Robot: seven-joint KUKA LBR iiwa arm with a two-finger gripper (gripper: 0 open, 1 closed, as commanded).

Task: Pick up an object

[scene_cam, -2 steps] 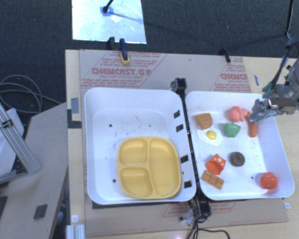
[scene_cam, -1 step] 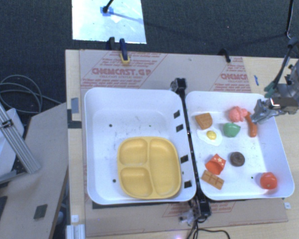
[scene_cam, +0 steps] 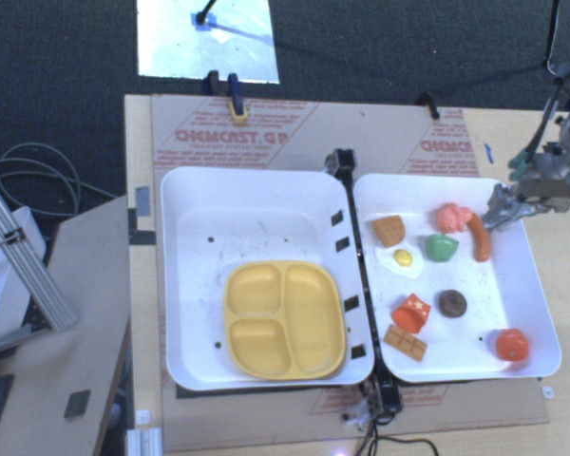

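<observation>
Arm: grey, reaching in from the right edge of the view, over the far right part of the right bin.
Tool (scene_cam: 499, 215): low over the far right corner of the right bin, its tip just beside the far end of the sausage; nothing shows between its fingers, and whether they are apart or together cannot be told at this size.
Right bin (scene_cam: 537, 297): shallow, white, on the right half of the counter, holding the toy foods.
Sausage (scene_cam: 479, 237): orange-red, lying lengthwise near the right wall, far half of the bin.
Pink piece (scene_cam: 449, 218): lumpy, just left of the sausage and touching it or nearly so.
Green piece (scene_cam: 442, 247): just near of the pink piece.
Toast (scene_cam: 389, 230): brown square, far left in the bin.
Fried egg (scene_cam: 401, 258): white with a yellow yolk, just near of the toast.
Doughnut (scene_cam: 452, 303): dark brown, mid-bin.
Red carton (scene_cam: 412, 313): red-orange, left of the doughnut.
Waffle (scene_cam: 405, 343): brown, near left, just near of the carton.
Tomato (scene_cam: 512, 345): red, round, in the near right corner, well apart from the rest.
Left bin (scene_cam: 199, 207): white, touching the right bin along the middle.
Yellow tray (scene_cam: 285, 318): three compartments, in the near right part of the left bin.
Counter (scene_cam: 294, 126): tan board under both bins, with red lettering.
</observation>
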